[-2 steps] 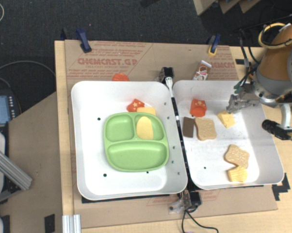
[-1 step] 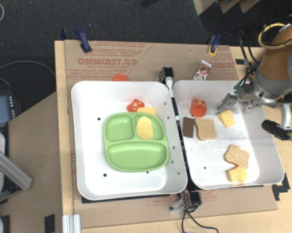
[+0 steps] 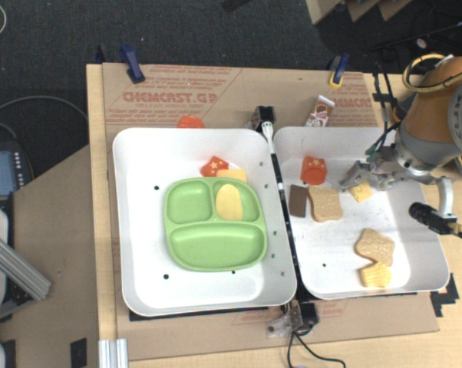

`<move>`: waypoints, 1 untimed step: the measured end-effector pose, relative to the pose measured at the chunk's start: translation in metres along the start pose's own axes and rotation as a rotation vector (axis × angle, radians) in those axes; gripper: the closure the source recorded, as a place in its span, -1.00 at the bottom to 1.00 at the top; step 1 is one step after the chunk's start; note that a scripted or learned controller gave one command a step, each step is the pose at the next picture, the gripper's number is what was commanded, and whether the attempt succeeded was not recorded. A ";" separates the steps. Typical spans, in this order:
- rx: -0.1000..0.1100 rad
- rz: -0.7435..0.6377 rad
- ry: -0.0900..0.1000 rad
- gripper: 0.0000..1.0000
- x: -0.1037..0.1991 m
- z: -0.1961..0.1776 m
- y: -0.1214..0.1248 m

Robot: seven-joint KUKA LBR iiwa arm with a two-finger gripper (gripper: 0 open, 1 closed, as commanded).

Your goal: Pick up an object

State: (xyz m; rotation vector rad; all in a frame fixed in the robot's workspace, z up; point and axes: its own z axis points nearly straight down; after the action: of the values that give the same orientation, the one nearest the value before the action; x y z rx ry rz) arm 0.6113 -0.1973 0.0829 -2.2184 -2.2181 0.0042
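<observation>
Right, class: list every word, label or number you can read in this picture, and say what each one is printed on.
"CHEMCAST G P": red print on the brown board behind the left bin; the last letters are unsure.
Smaller red lines beneath it: too blurred to read.
Red print on the board's right end: too blurred.
Small carton behind the right bin: label unreadable.
</observation>
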 end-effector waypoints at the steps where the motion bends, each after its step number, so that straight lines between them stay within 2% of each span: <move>1: -0.008 0.000 -0.002 1.00 -0.001 -0.014 0.002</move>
State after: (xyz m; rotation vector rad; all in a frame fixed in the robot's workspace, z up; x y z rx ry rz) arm 0.6137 -0.1979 0.0967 -2.2237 -2.2232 -0.0025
